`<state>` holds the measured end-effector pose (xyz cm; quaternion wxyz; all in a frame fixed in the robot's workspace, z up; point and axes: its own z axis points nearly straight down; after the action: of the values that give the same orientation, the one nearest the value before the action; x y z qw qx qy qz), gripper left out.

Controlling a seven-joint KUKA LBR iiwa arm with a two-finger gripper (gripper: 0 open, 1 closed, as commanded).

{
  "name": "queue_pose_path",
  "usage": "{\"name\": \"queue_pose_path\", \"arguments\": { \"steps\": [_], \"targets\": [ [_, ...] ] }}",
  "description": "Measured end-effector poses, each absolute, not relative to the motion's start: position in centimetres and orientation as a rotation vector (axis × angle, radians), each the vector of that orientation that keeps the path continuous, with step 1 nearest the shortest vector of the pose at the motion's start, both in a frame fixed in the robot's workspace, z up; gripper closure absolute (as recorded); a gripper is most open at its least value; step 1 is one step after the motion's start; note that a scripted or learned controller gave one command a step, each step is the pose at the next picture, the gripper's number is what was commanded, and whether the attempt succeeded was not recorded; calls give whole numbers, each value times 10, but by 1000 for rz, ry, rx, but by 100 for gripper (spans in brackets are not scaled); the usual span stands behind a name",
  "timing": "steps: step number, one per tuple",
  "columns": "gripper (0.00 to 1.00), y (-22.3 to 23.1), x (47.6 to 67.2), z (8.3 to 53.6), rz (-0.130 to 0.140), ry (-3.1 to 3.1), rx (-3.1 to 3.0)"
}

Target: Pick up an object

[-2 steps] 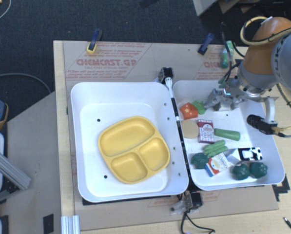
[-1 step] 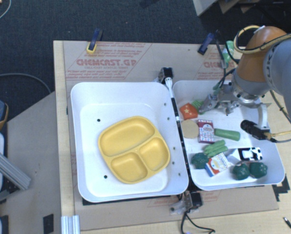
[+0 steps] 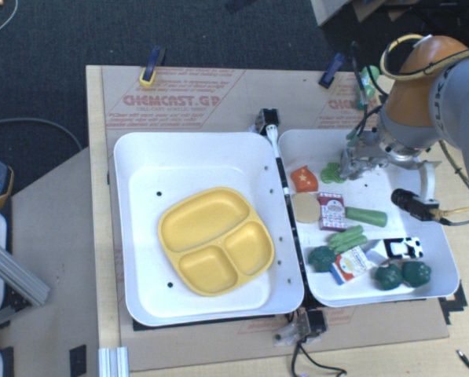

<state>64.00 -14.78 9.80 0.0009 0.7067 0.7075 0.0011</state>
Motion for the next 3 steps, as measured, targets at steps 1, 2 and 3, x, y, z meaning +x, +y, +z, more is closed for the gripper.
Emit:
{"name": "queue_pose_path", "arguments": {
  "steps": [1,2,3],
  "targets": [
    [100,-139,642,159,6,2219,2215],
    [100,-141,642,203,6,2218,2215],
    [100,-141,643,227,5,2219,2216]
  ]
}}
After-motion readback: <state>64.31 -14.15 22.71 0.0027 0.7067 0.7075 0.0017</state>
